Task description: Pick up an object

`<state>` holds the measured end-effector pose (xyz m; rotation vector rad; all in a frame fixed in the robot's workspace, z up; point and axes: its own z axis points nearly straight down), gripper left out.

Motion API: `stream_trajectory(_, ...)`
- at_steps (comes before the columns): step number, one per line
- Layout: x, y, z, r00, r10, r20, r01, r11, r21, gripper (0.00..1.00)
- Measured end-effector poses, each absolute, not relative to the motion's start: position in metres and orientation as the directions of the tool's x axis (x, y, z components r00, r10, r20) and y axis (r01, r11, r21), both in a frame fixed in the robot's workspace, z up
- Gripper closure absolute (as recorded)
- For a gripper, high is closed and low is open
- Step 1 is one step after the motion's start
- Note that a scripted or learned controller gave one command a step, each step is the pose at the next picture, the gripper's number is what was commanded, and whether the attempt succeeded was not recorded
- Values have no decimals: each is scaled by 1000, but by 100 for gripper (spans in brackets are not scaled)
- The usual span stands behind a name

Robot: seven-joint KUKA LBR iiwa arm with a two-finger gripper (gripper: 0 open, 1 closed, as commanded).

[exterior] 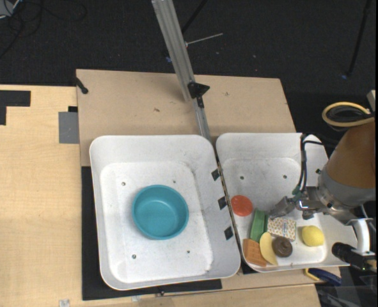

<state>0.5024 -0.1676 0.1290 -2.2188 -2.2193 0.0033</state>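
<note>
The right bin (260, 153) holds a cluster of small things at its near end: a red-orange round piece (242, 204), a green block (258, 224), a speckled white pad (283, 228), a brown ring (282, 246), a yellow lemon (312, 236), a pale yellow wedge (267, 249) and an orange piece (254, 254). My gripper (293, 206) hangs low over the bin, just above the speckled pad and left of the lemon. The arm's grey and orange wrist (350, 168) reaches in from the right. A teal bowl (160, 211) sits in the left bin (144, 151).
A metal rail (176, 43) slants from the top down to the gap between the bins. Black clips (221, 202) line the shared wall. A yellow cable loop (344, 112) lies right of the bench. Light wood board (29, 190) lies to the left.
</note>
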Motion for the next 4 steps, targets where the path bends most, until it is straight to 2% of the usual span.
stream_trajectory(1, 504, -167, 93, -1, 1000, 0, 1000, 1, 4, 0)
stream_trajectory(2, 505, -169, 105, 0, 1000, -3, 1000, 0, 7, 100)
stream_trajectory(4, 521, -169, 208, 0, 1000, -1, 1000, 0, 3, 100)
